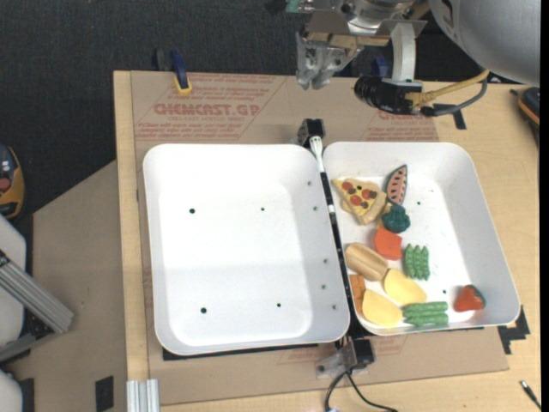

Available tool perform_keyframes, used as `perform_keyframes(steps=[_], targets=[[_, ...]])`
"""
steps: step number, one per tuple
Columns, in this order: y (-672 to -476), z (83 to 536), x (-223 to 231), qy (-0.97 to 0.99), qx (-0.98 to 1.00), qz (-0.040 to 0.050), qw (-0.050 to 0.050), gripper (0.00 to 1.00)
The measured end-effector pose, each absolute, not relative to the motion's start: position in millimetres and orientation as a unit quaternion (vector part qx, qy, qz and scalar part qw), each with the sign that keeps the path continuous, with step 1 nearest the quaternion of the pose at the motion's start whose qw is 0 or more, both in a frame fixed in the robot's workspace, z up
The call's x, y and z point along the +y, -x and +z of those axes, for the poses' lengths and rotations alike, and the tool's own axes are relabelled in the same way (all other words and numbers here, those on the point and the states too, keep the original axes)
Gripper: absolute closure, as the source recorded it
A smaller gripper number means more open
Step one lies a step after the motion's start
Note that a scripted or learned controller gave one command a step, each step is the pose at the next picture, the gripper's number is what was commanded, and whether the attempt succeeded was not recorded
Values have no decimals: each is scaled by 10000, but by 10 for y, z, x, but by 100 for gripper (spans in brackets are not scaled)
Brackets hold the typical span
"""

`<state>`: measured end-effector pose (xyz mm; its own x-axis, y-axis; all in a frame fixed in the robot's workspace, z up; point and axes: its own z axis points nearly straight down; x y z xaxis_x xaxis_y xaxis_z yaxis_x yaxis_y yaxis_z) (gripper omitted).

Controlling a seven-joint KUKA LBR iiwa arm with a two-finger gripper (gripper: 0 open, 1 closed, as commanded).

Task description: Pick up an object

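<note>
The right bin (467, 197) holds several toy foods: a pizza slice (358, 197), a watermelon slice (395, 183), a dark green broccoli piece (395, 220), an orange-red piece (388, 244), a bread roll (366, 261), green pea pods (416, 261), yellow pieces (393, 296), a green bean pod (425, 314) and a strawberry (468, 299). My gripper (318, 69) hangs high above the bench behind the bins, over the cardboard near the seam between them. Nothing is between its fingers.
The left bin (232, 247) sits beside the right one on a cardboard sheet (214, 106). A blue and yellow clamp (180, 71) sits at the cardboard's back left. A black clip (310, 132) joins the bins at the back, and cables (437, 97) run behind the right bin.
</note>
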<state>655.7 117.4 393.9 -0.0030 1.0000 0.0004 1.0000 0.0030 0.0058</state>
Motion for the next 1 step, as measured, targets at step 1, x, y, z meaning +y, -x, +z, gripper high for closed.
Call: perform_keyframes(steps=[1], targets=[[-6649,2974,1605,-7058,7084,-44,-38,100]])
